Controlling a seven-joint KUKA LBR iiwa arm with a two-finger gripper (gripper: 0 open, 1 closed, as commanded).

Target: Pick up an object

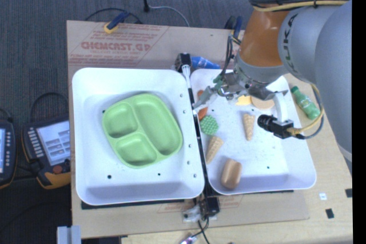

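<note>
My gripper (224,89) hangs below the orange-banded wrist over the back left part of the right bin (286,171). Just under and left of it lies a small orange piece (201,93) by the bin's wall. A green knobbly toy (209,124) lies in front of the gripper, with a waffle cone (213,148) beyond it toward the front. A second cone (248,125) lies in the bin's middle, and a tan disc (261,103) shows partly under the arm. A brown loaf-like toy (230,173) sits near the front wall. A green bottle (305,103) lies at the right wall.
The left bin (86,94) holds a green divided plate (142,130). A blue object (203,62) lies at the back between the bins. A black connector on a yellow cable (275,126) hangs from the arm over the right bin.
</note>
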